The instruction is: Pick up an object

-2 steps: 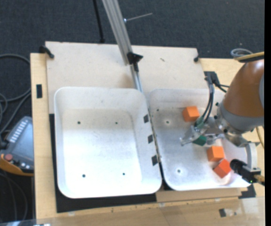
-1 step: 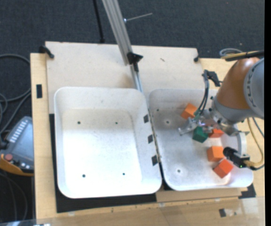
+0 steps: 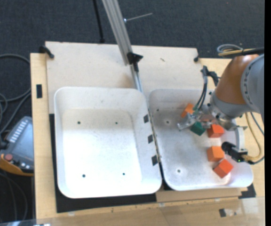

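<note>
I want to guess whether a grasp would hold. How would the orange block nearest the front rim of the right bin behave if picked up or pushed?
The orange block looks like a rigid cube, so it should slide rather than roll. It seems small and probably light. It lies close to the right bin's rim, which may crowd the claw.

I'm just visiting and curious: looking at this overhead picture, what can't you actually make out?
- Gripper: too small and blurred in the camera view to tell how it is set.
- Green block: the gripper covers part of it; contact unclear.
- Small orange block: the arm's cables cross beside it.
- Arm: cut off at the right.
</note>
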`<state>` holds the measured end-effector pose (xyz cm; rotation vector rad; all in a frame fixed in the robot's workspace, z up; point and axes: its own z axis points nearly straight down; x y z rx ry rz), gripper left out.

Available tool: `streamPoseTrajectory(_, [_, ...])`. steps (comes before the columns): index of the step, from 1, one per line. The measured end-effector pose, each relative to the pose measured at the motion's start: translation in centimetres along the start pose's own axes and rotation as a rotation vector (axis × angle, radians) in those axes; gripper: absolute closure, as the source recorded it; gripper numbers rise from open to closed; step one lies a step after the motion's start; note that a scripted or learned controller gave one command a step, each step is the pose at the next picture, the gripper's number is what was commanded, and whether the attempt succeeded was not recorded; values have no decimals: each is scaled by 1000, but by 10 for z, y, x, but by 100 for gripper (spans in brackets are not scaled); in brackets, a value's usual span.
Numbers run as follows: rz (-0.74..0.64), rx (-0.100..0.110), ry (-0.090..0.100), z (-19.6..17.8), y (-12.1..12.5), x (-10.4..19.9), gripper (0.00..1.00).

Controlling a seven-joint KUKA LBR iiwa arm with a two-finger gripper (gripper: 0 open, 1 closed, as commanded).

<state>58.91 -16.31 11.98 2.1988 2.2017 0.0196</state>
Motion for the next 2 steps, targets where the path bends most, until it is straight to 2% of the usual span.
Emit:
streamPoseTrajectory(1, [2, 25, 10, -38, -21, -5, 0])
streamPoseTrajectory(2, [-1, 25, 9, -46, -20, -5, 100])
